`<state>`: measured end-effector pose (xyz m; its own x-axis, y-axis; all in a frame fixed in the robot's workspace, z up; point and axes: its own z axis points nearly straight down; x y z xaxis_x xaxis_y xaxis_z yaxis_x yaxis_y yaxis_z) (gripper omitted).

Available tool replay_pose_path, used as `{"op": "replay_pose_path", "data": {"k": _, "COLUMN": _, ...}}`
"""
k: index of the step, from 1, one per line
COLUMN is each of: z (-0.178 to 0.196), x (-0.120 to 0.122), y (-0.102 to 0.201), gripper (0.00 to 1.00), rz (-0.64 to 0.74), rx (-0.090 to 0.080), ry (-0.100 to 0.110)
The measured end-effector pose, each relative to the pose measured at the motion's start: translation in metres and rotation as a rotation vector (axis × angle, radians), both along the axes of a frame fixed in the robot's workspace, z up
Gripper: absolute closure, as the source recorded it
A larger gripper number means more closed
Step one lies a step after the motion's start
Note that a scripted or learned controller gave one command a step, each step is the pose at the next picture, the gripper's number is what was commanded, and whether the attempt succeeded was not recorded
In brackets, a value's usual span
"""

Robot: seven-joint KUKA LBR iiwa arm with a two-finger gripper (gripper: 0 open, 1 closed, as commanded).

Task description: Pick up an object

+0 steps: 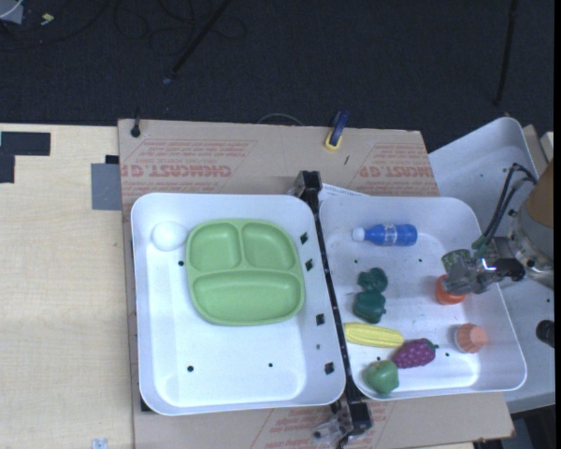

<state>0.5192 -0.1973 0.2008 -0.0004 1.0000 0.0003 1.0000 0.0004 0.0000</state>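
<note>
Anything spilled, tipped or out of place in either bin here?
Nothing stands out. The green plate sits flat in the left bin; the bottle and toy foods lie loose in the right bin, with the gripper over its right side.

Both bins (pixel 159 382) look like smooth, slightly glossy white plastic. The green plate (pixel 243 274) is matt plastic. Brown cardboard (pixel 224 162) lies beneath, printed and dull. The bench (pixel 47 288) shows pale wood grain. The blue bottle (pixel 390 235) looks shiny.
</note>
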Motion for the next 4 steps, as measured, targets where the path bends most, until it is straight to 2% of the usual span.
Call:
{"op": "replay_pose_path", "data": {"k": 1, "z": 0.028, "x": 0.0, "y": -0.001, "gripper": 1.0, "rz": 0.001, "rx": 0.0, "ry": -0.001}}
{"op": "replay_pose_path", "data": {"k": 4, "z": 0.035, "x": 0.004, "y": 0.147, "gripper": 1.0, "rz": 0.003, "rx": 0.002, "ry": 0.004}}
